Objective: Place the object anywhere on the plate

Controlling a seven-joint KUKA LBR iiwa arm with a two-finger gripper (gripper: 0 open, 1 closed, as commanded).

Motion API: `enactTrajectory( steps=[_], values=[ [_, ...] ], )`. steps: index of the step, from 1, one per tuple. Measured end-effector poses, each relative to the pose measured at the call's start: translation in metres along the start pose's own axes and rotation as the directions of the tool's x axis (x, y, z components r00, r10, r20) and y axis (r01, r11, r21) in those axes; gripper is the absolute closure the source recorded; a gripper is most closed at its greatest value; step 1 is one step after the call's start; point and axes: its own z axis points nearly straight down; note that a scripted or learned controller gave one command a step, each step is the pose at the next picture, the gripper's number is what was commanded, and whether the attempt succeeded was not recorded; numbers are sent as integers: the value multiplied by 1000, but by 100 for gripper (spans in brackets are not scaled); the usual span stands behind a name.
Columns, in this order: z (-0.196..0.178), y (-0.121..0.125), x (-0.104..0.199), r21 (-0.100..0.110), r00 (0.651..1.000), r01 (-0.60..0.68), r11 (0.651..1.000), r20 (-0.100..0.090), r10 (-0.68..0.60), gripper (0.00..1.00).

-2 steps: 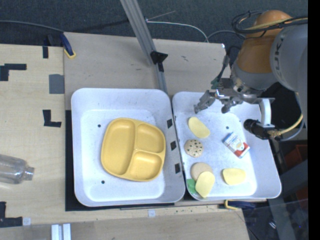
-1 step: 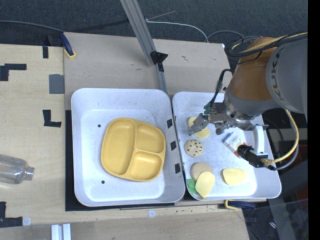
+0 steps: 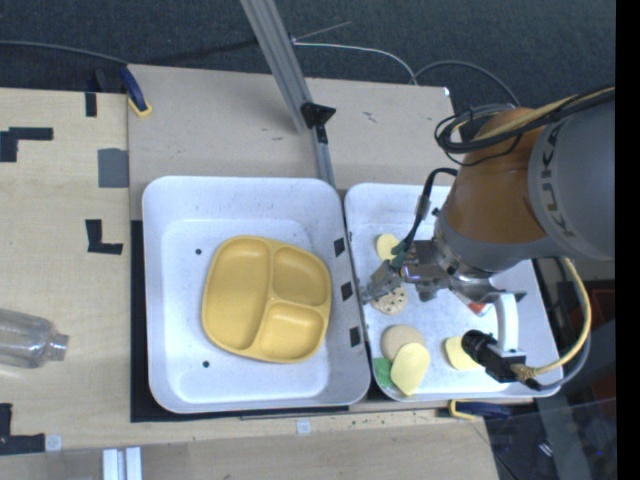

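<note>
The arm (image 3: 520,193) hangs over the right bin (image 3: 520,383), its gripper (image 3: 392,286) low beside a perforated tan piece (image 3: 392,299), probably the object; whether the fingers are closed on it cannot be told. Risk: a weak pinch drops it before crossing the bins' shared wall. The yellow plate (image 3: 266,298) waits in the left bin (image 3: 180,268). Yellow and beige pieces (image 3: 405,353) crowd nearby and may be nudged.

Place: I read this as a robotics lab.
Evidence: bench (image 3: 230,128) with black tape marks, two white bins (image 3: 160,268), cabled arm (image 3: 530,188), metal pole (image 3: 275,43) behind the bins.
</note>
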Motion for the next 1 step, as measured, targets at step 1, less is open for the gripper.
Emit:
enactTrajectory(
  steps=[1],
  values=[
    [-9, 1, -1, 0, 1000, 0, 1000, 0, 0, 100]
  ],
)
